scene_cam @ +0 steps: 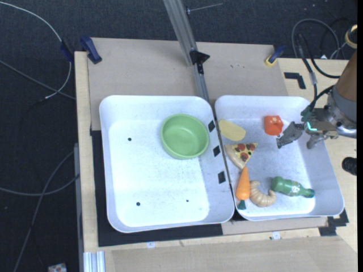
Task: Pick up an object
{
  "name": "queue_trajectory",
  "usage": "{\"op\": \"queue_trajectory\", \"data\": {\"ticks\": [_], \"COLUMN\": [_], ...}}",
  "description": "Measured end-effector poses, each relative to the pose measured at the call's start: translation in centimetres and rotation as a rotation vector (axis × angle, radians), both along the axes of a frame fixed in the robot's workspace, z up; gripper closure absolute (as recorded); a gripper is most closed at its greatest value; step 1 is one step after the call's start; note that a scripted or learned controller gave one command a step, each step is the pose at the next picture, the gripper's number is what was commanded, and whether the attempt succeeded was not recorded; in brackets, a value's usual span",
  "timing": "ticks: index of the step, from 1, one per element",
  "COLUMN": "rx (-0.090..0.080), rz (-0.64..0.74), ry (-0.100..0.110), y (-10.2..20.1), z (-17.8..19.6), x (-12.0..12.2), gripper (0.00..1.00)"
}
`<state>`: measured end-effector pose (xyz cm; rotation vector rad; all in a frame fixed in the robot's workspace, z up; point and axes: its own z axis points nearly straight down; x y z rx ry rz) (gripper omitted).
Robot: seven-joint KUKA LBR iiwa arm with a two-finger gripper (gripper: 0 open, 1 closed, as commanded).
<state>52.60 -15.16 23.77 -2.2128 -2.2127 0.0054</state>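
My gripper [299, 137]: hangs over the right side of the right bin, two dark fingers spread wide, nothing between them.
My arm [347, 98]: grey, comes in from the right edge, with dark cables looping above it.
Right bin [323, 169]: shallow white tray, rounded corners, faintly speckled floor.
Red block [273, 124]: small, chunky, glossy red-orange; the nearest thing to my fingers, just left of them and apart.
Green bottle [291, 187]: smooth toy lying on its side near the bin's front right, neck pointing right.
Croissant [262, 196]: tan, curved and ridged, touching the bottle's base.
Carrot [243, 184]: orange, tapered, just left of the croissant, close to the bin's left wall.
Pizza slice [241, 152]: flat triangle with red spots, above the carrot.
Pale yellow piece [232, 130]: smooth oval, beside the pizza slice at the left wall.
Left bin [153, 197]: same white tray.
Green bowl [184, 136]: round, matte, in the left bin's back right part.
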Motion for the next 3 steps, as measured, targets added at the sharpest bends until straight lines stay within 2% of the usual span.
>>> {"op": "queue_trajectory", "data": {"ticks": [1, 2, 3], "rx": [-0.001, 0.001, 0.001], "rz": [0.0, -0.002, -0.002], "ry": [-0.004, 0.005, 0.006], "y": [0.0, -0.9, -1.4], "z": [0.2, -5.0, -11.2], "x": [0.1, 0.2, -0.6], "gripper": [0.0, 0.0, 0.0]}}
